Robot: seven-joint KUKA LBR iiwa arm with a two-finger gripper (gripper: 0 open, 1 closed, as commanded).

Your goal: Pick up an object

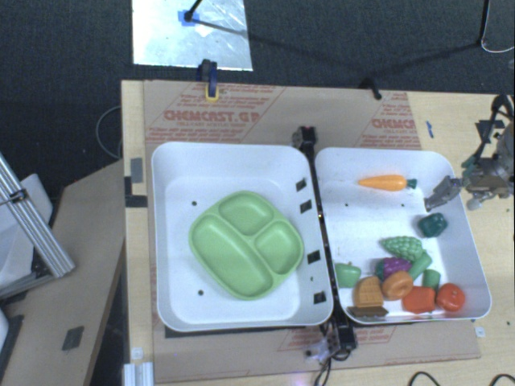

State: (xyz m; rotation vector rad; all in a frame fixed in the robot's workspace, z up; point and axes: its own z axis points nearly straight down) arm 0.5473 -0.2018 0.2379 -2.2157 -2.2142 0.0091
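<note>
light: even, bright | shadows: soft | focus: slightly blurry, grainy

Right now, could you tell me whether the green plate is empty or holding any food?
Empty: the plate shows bare green compartments; the toys lie in the right bin.

Two shallow white bins sit side by side — the left bin (173,215) holds one green divided plate (245,244), the right bin (354,175) a scatter of toy food: one orange carrot (383,182), one dark green piece (433,224), one purple grape bunch (395,267), one red tomato (451,297) — others in the pile too jumbled to count.
</note>
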